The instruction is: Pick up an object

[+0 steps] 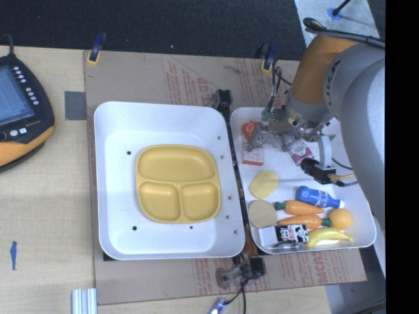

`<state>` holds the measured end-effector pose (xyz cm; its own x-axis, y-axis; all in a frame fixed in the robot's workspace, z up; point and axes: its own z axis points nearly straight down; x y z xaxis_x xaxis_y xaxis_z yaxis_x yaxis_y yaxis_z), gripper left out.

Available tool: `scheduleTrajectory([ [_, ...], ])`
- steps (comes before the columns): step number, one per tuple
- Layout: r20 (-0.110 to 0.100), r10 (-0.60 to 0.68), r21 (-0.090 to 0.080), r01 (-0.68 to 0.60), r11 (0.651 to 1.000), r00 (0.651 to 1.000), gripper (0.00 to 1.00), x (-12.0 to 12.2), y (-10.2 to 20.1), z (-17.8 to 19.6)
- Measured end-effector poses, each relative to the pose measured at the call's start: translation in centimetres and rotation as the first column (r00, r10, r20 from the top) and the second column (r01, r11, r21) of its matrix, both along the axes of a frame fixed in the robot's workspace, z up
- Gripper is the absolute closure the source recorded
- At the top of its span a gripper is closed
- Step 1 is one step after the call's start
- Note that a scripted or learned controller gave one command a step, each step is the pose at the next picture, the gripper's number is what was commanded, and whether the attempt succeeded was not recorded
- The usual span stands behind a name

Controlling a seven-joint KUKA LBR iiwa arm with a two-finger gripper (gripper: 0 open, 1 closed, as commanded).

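Observation:
My gripper [276,131] is low over the far end of the right bin [366,241], under the orange-banded wrist [321,77]. A small red object [249,129] lies just to its left, with a red-and-white packet [254,156] below that. A red-and-white wrapper [299,151] lies just right of the gripper. Nearer the front are a pale yellow disc [263,184], a tan disc [261,212], a blue bottle [319,197], two carrots [304,208], an orange [341,219], a banana [327,239] and a black-and-white carton [292,234].
The left bin [111,175] holds a yellow three-compartment tray [178,182]. A teach pendant [19,110] lies on the bench at far left. Clamps [97,46] sit at the board's far edge. Cables [324,169] trail from the wrist over the right bin.

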<state>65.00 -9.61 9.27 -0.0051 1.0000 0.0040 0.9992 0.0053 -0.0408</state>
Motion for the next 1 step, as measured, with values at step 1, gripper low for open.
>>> scheduleTrajectory([
  [1,0.0,0.0,0.003,0.0,1.0,1.0,0.0,0.01,-0.15,-0.01],
])
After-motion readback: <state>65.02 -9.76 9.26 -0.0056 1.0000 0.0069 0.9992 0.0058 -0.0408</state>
